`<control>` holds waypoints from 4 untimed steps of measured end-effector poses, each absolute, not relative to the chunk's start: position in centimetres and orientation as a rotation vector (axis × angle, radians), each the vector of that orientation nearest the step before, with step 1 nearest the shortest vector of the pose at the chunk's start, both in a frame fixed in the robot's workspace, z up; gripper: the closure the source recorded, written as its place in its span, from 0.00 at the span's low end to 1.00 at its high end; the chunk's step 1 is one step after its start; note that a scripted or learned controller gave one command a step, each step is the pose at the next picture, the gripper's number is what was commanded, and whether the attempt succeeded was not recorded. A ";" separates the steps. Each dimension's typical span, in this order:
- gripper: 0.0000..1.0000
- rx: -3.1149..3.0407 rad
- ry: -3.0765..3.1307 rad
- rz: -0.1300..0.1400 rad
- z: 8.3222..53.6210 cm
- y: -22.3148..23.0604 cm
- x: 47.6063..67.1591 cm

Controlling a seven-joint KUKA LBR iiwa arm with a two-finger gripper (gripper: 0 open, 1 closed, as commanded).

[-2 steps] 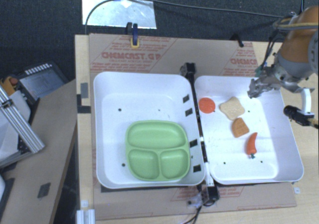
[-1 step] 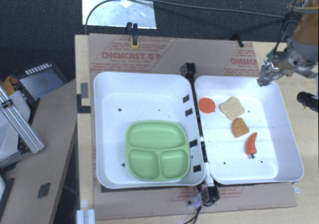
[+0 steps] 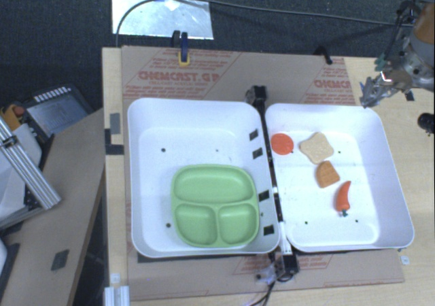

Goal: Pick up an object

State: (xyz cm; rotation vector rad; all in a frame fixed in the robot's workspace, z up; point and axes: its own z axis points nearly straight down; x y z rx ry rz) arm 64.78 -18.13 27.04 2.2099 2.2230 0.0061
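Note:
The right bin (image 3: 380,162) holds a round orange-red slice (image 3: 282,143), a pale bread-shaped piece (image 3: 316,147), a brown nugget-like piece (image 3: 327,174) and a red chili pepper (image 3: 343,196). My gripper (image 3: 373,92) hangs at the far right, above the back right corner of that bin, well clear of all the pieces. Its fingertips are small and blurred.
A green three-compartment plate (image 3: 214,204) lies in the left bin (image 3: 146,162). Black clips (image 3: 262,155) run along the divider between the bins. A cable crosses the dark floor behind the bench, and a side table with gear stands at the left.

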 end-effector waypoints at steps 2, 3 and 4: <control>1.00 2.214 2.230 0.002 24.0 -9.0 61.1; 1.00 2.215 2.232 0.002 22.7 -4.0 58.8; 1.00 2.213 2.232 0.003 23.4 0.6 57.4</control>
